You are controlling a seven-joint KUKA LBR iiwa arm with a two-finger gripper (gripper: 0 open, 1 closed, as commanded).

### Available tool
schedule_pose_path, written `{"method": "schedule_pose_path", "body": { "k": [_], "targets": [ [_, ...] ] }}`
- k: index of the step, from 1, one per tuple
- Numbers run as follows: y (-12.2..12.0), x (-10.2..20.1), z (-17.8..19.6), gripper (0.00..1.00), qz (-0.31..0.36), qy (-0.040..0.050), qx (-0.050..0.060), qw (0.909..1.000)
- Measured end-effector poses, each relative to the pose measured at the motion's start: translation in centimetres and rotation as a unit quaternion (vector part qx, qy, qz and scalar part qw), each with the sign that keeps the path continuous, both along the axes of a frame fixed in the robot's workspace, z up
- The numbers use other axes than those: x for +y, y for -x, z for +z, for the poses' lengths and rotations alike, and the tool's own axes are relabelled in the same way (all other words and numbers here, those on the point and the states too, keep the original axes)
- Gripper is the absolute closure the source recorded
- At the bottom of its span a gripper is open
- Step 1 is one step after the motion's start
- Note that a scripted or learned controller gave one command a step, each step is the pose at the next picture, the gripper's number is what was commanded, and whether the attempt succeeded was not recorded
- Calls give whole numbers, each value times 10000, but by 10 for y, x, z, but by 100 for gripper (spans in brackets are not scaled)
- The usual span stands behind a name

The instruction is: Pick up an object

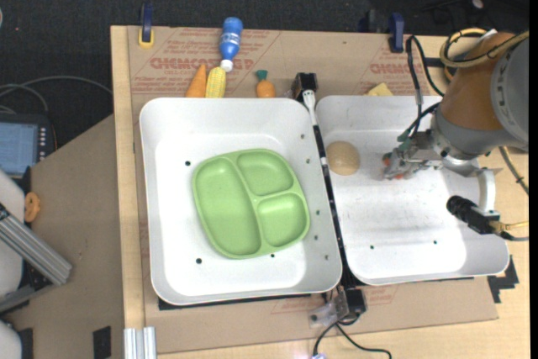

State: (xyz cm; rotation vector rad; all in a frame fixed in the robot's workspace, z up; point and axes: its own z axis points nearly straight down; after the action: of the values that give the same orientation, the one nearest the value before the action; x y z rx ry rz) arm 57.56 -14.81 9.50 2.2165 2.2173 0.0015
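A tan round object (342, 157) lies at the left edge of the right bin (403, 248). My gripper (403, 164) hangs low over the same bin, a short way to the right of the round object and apart from it. The arm's grey wrist and orange band cover it from the upper right. A green divided plate (250, 202) rests in the middle of the left bin (168, 139).
Behind the left bin on the bench lie a blue-and-white bottle (229, 40), a corn cob (215, 81), an orange piece (196, 83) and a small carrot (265, 86). A yellow piece (380, 91) sits behind the right bin. A black part (471, 215) juts over the right bin's right side.
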Motion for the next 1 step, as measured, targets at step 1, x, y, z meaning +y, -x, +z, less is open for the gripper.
{"method": "schedule_pose_path", "body": {
  "k": [1],
  "targets": [
    [-74, 52, 115, 100, 43, -13, -66, 10000]
  ]
}}
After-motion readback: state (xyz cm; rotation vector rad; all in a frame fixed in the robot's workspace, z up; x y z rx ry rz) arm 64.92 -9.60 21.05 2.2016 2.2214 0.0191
